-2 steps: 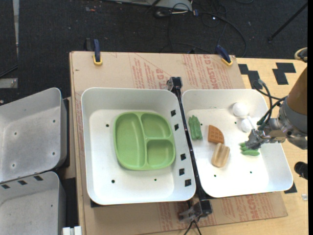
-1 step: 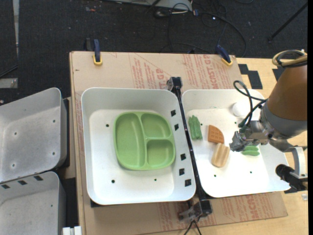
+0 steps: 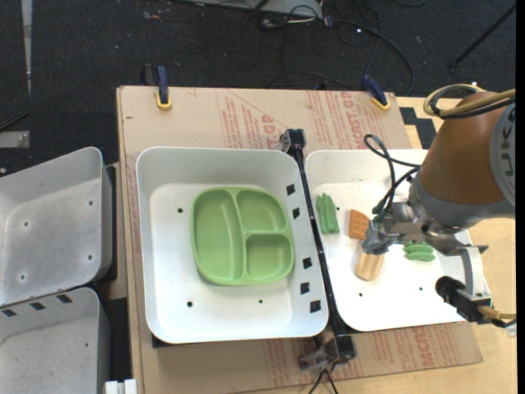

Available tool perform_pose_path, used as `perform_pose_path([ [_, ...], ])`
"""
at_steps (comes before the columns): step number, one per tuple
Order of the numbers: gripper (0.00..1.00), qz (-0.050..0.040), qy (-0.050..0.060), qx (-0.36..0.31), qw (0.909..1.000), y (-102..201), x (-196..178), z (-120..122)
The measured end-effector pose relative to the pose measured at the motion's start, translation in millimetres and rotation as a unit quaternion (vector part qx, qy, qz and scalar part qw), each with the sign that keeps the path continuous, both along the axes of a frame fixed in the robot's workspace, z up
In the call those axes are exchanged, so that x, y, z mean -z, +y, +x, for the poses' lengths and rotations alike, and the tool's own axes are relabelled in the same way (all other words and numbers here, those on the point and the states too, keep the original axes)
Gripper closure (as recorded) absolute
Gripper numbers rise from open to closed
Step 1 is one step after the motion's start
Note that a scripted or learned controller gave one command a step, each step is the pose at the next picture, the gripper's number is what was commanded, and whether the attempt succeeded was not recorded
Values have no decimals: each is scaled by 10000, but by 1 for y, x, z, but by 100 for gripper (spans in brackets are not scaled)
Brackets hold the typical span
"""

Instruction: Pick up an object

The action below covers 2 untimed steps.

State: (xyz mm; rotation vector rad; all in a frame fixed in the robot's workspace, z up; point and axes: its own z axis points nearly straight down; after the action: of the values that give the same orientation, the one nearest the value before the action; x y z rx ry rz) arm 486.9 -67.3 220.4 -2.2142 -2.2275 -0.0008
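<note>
- A brown board bench (image 3: 246, 113) (printed red lettering) carries two shallow white bins side by side.
- Left bin (image 3: 164, 187).
- Right bin (image 3: 344, 167).

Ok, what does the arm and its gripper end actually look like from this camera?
The arm is a bulky rounded body, orange-brown on top with a grey band beneath. Black cables loop from it toward the gripper, a small dark grey metal assembly. A yellowish cable curls over the top of the arm.

Pale green divided plate (image 3: 243, 236) in a white bin (image 3: 156, 179); green pod-shaped toys (image 3: 328, 213), an orange block (image 3: 358, 224), perhaps a tan cylinder (image 3: 369, 265).
</note>
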Motion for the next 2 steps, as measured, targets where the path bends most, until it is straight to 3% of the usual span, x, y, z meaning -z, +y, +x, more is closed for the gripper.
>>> perform_pose_path([
  [2,100,-2,-1,-2,10000,111,-5,9],
])
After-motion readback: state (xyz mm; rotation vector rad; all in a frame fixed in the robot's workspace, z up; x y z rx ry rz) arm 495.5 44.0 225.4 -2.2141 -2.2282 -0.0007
